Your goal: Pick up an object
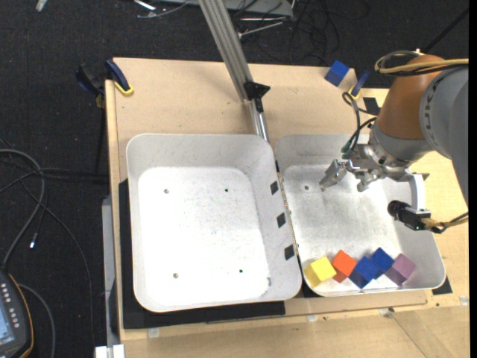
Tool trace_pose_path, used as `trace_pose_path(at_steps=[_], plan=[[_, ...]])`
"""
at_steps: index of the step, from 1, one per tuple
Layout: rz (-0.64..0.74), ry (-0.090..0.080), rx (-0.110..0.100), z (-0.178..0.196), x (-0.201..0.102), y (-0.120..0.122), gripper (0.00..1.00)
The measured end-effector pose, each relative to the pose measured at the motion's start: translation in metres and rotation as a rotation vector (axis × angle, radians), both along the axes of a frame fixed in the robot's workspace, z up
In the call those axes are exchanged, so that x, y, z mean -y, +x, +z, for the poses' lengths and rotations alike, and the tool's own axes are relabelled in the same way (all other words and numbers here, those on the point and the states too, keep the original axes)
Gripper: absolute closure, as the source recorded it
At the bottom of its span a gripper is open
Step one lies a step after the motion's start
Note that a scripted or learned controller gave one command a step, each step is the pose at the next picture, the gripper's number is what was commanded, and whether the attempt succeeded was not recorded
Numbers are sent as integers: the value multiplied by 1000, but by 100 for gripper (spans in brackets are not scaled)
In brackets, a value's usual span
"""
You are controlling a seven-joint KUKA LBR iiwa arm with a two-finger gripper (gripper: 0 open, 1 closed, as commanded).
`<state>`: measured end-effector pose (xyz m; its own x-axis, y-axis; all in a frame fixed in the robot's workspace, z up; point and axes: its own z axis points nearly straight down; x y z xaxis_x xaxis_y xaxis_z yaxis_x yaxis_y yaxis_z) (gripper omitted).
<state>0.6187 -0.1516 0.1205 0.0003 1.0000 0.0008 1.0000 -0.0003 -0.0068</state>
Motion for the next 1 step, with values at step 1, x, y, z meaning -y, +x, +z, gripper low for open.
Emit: trace_pose_path(at_steps=[1], plan=[[7, 0, 4, -27, -47, -13, 0]])
